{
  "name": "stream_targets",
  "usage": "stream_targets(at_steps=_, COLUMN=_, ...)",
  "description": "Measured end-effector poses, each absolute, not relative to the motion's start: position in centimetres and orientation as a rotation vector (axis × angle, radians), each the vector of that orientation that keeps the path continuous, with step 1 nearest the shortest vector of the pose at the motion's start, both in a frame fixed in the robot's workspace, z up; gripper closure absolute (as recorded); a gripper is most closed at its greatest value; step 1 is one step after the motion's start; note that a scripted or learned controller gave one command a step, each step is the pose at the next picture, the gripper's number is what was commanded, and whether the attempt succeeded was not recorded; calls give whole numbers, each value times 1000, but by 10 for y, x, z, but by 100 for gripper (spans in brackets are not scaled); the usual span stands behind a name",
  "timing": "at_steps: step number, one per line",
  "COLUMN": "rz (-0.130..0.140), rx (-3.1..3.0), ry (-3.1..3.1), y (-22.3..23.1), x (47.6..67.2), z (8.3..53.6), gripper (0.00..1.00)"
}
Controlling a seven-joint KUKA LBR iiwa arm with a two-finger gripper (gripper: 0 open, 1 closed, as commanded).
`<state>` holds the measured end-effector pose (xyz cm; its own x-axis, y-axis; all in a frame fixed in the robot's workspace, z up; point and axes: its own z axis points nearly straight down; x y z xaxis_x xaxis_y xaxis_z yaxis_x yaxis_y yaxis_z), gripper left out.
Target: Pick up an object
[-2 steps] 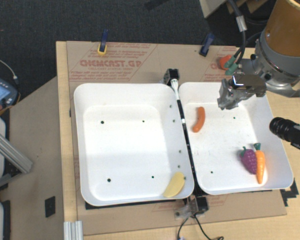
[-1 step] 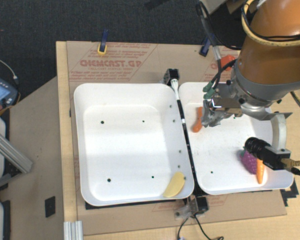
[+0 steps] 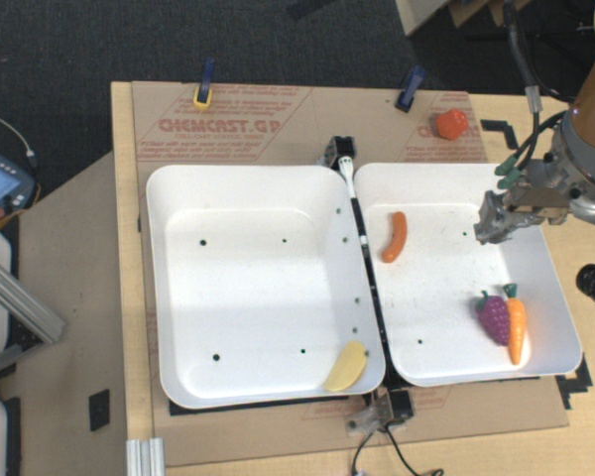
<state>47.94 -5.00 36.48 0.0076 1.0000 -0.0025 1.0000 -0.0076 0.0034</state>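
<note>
My gripper [image 3: 489, 225] hangs over the right part of the right bin [image 3: 446, 350], reaching in from the right edge. An orange sausage [image 3: 395, 237] lies in that bin near its left wall, well left of the gripper. A purple grape bunch [image 3: 494, 317] and an orange carrot [image 3: 516, 329] lie side by side near the bin's front right corner, below the gripper. A yellow banana piece [image 3: 346, 368] rests in the front right corner of the left bin [image 3: 178, 296]. I see nothing held between the fingers.
A red-orange object [image 3: 451, 124] sits on the cardboard behind the right bin. Blue clamps [image 3: 205, 85] [image 3: 411, 88] hold the board's far edge. A black divider bar [image 3: 362, 256] runs between the bins.
</note>
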Motion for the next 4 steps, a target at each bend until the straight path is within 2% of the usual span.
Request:
stream_targets(at_steps=1, rz=-15, rx=2232, ry=2227, y=-44, x=477, z=228, gripper=100)
stream_targets(at_steps=2, rz=-1, rx=2225, ry=2212, y=-119, x=479, z=233, gripper=100)
stream_targets(at_steps=3, rz=-1, rx=2217, ry=2232, y=-38, x=479, z=222, gripper=100)
stream_targets(at_steps=4, rz=-4, rx=2229, ry=2218, y=-131, x=478, z=179, gripper=100)
